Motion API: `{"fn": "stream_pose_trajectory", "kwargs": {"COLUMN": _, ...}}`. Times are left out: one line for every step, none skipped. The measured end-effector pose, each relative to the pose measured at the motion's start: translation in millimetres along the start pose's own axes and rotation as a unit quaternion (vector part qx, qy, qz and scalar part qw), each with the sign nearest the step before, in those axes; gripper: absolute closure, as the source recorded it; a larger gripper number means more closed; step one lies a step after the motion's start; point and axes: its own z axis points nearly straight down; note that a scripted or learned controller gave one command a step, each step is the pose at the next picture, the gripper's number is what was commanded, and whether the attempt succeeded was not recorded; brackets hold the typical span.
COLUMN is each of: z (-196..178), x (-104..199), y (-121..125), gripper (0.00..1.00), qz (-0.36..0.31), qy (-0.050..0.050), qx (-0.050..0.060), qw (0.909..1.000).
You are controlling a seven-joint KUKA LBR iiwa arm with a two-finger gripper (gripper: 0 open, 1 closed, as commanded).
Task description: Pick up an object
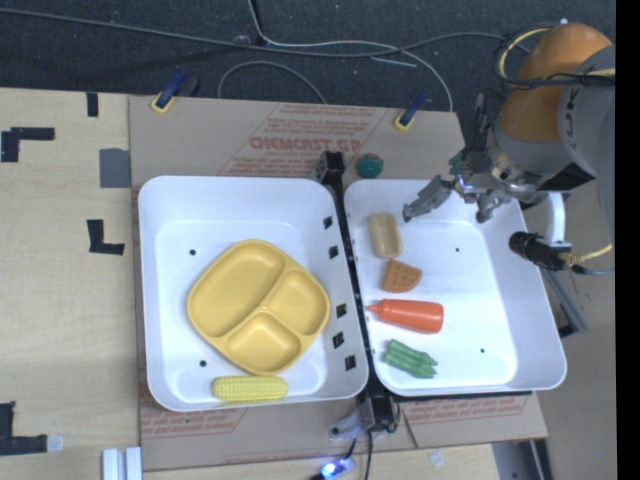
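Note:
The right bin [520,298] holds a beige bread roll [384,235], an orange wedge [400,276], an orange-red carrot-like piece [408,314] and a green pod [411,359], lined up along its left side. My gripper [457,203] hangs over the bin's far edge, up and to the right of the roll. It is open, its two fingers are spread wide, and nothing is between them. One fingertip [415,208] points left toward the roll without touching it.
The left bin [165,268] carries a yellow divided plate [259,303] and a corn cob [249,388] near its front edge. A small teal object [371,165] lies on the cardboard behind the bins. Black clips mark the seam between the bins.

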Motion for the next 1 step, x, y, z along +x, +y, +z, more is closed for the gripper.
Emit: {"fn": "stream_pose_trajectory", "kwargs": {"z": 48.9, "x": -8.8, "y": -1.0, "gripper": 0.0, "qz": 0.0, "qy": 0.0, "qx": 0.001, "qw": 1.0}}
